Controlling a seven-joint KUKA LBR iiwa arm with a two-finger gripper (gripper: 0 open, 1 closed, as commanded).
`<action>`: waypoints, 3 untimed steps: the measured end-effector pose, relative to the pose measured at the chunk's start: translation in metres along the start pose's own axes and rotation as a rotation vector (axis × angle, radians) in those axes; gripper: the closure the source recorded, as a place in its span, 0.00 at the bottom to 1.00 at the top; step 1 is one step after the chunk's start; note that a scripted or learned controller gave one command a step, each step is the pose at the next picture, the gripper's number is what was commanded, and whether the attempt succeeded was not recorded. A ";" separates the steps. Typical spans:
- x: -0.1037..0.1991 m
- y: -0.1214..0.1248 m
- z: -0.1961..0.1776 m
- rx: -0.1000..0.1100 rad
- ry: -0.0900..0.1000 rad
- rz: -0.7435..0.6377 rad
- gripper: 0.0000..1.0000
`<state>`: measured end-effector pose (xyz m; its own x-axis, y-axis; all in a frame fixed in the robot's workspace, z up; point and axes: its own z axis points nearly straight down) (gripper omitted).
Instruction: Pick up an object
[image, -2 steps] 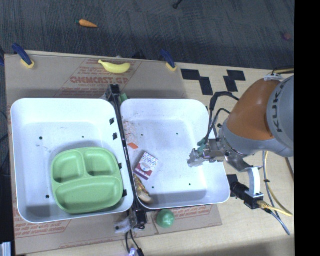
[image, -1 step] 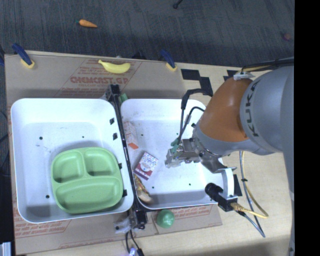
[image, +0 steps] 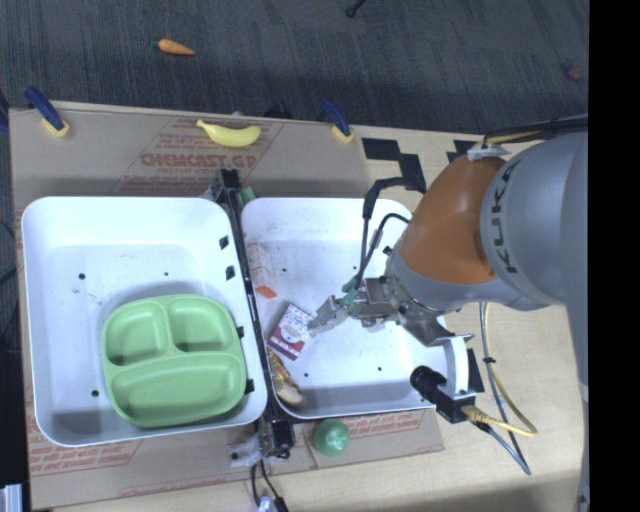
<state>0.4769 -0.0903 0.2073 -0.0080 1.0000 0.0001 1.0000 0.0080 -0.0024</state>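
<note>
My gripper reaches from the right into the right bin, low over its floor. Its tip is right next to a small red-and-white packet lying near the bin's left wall; I cannot tell whether they touch. A small orange scrap lies a little above the packet. A beige object rests in the bin's lower left corner. The grey and orange arm covers the bin's right side.
The left bin holds a green divided plate. A green ball sits on the cardboard below the right bin. A yellow banana lies behind the bins. Blue clamps grip the cardboard's far edge.
</note>
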 end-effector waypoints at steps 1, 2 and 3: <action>-0.029 0.084 0.112 -0.010 -0.002 0.002 0.00; -0.098 0.145 0.049 -0.005 -0.002 0.003 0.00; -0.121 0.178 0.068 -0.003 -0.001 0.001 0.00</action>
<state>0.6557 -0.2104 0.1390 -0.0072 1.0000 -0.0009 1.0000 0.0072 0.0006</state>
